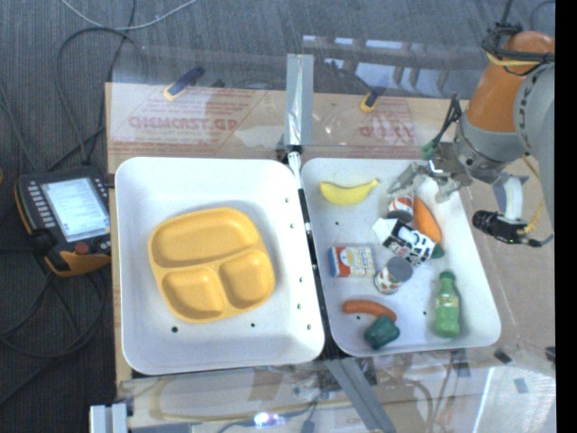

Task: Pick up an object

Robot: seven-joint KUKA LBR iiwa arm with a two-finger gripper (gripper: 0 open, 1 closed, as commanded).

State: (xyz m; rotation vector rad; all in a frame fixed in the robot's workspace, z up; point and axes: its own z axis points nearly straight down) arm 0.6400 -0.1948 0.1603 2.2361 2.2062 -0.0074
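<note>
I see two white bins side by side. The left bin holds a big yellow tray with three sections. The right bin is full of small things.

My arm comes in from the right, up at the top corner of the right bin. The gripper hangs over that bin's top right part. Its fingers look spread apart, and I see nothing between them.

Just below the gripper lies a carrot, slanted, with a small can touching its left side. A black and white toy sits right under the can. The banana lies near the top left of this bin, apart from the gripper.

In the middle is a little carton, and a round grey lid is just beside it. A green bottle stands near the bottom right. A sausage lies at the bottom, touching a dark green block.
</note>
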